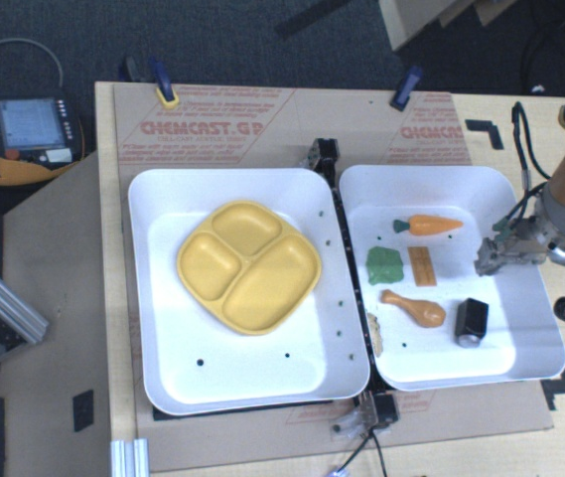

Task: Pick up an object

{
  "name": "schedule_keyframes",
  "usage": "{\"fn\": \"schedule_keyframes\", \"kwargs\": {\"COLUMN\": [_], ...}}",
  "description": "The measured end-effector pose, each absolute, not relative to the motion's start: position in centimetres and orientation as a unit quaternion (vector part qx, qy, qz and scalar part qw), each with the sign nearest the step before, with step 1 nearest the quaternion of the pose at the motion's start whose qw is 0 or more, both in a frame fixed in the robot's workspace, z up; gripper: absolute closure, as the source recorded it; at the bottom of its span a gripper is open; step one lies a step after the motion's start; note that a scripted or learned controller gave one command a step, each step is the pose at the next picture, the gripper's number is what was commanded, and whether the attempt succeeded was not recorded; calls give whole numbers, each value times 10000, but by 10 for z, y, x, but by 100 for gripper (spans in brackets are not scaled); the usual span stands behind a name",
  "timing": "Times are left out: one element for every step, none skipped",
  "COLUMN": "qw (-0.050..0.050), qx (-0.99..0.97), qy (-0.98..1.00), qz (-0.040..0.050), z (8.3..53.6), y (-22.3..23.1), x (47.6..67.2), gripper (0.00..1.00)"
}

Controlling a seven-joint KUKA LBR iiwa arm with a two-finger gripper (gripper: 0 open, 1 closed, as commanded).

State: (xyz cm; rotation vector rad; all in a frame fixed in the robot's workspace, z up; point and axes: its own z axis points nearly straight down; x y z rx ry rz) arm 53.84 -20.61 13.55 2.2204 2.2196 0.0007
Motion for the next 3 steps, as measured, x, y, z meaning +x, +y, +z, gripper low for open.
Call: {"fn": "schedule_keyframes", "kwargs": {"qw": [31, 38, 40], "qx": [7073, 7070, 7067], "qy": [7069, 7072, 7075], "qz": [7, 10, 12], "z": [182, 231, 283], "y": [-211, -219, -219], "x": [533, 540, 541], "gripper": [100, 100, 100]}}
